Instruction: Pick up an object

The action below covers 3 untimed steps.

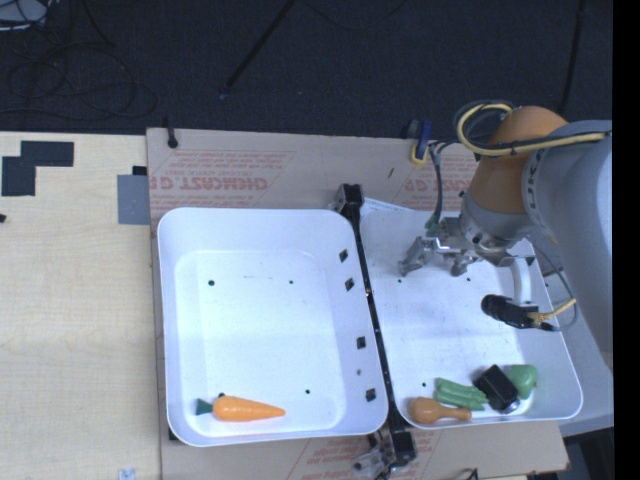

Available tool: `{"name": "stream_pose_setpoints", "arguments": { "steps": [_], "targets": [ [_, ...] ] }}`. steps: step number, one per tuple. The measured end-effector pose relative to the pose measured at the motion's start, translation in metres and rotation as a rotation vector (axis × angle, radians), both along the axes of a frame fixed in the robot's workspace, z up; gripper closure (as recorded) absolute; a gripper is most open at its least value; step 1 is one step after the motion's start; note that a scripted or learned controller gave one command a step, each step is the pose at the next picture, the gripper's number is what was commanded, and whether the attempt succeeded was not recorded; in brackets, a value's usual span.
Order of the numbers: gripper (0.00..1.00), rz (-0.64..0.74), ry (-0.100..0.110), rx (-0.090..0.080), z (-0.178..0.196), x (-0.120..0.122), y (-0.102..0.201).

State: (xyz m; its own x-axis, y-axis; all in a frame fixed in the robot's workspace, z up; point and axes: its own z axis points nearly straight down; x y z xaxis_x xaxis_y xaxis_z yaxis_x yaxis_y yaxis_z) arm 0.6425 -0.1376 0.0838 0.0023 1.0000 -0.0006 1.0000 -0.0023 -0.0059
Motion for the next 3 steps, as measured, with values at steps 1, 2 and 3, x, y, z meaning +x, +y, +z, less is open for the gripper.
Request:
{"name": "stream_pose_setpoints", "arguments": {
  "steps": [1,2,3],
  "targets": [
    [0.00,0.007,-0.009,0.002,0.086,0.002,0.057],
    [1.00,0.005,-0.002,0.001,0.091,0.001,0.054],
    [1.00,0.006,-0.017,0.001,0.229,0.003,0.082]
  ]
}}
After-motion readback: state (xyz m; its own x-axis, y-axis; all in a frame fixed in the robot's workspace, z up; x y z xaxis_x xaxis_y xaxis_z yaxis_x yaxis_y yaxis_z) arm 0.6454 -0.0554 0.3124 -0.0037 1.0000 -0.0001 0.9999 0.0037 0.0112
